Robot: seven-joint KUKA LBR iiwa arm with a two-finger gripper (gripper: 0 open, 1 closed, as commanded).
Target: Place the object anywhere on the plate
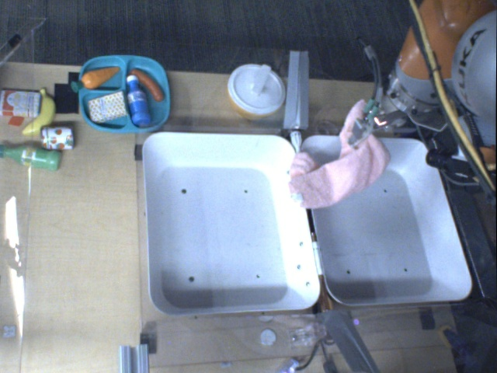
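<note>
Two white bins take the lower and middle part of the frame; I go from left to right. At the far left, on the tabletop (78, 231), lie small toy groceries: a banana (40, 113), a little can (57, 137) and a green bottle (31, 158). In the upper left stands a blue divided plate (159, 92) with toy food in its compartments, among them a carrot (101, 77) and a blue bottle (138, 102). I think this is the plate of the task, because no other plate is seen.

The left bin (225, 224) fills the middle. Above its upper right corner stands a white lidded cup (257, 89).

The pink cloth (342, 173) hangs over the upper left part of the right bin (396, 231), and its lower end seems to rest on the edge between the two bins. Its upper tip is pinched by the hand (365, 125), which is closed on it, so the cloth hangs long and loose below. Probably it is held by one end because cloth is easiest to take there.

The plate is well apart from it, across the whole left bin, so the carrying is in my judgement still to do. The hanging end could catch on a bin edge on the way.
</note>
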